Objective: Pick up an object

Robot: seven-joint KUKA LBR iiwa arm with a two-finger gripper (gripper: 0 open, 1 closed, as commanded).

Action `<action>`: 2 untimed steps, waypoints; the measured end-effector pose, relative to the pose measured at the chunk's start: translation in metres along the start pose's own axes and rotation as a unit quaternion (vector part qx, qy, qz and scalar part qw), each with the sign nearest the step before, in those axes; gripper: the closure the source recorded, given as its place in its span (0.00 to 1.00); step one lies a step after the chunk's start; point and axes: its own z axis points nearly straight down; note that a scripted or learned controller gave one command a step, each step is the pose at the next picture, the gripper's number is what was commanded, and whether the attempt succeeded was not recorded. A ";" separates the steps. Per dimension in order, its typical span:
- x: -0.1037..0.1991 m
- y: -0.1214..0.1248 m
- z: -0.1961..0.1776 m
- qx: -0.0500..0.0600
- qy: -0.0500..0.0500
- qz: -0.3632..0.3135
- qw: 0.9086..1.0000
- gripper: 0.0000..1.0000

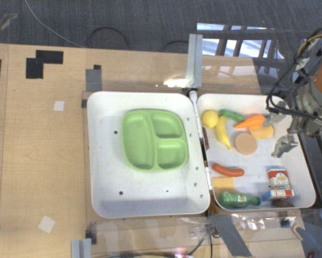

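Toy carrot (250, 122) lay at nine o'clock from the pincer (283, 147), whose fingers stood apart, empty; crowded neighbours risked a snagged or glancing grasp.

the end effector (285, 144) hangs over the right bin (306, 168) at its right side, with nothing between its fingers. that bin holds a lemon (209, 118), banana (223, 134), carrot (250, 122), sausage (228, 170), green bottle (239, 199) and small carton (278, 179). the left bin (104, 160) holds a green divided plate (152, 139).
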 end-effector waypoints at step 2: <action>-0.093 0.078 0.161 -0.002 -0.002 0.029 1.000 0.00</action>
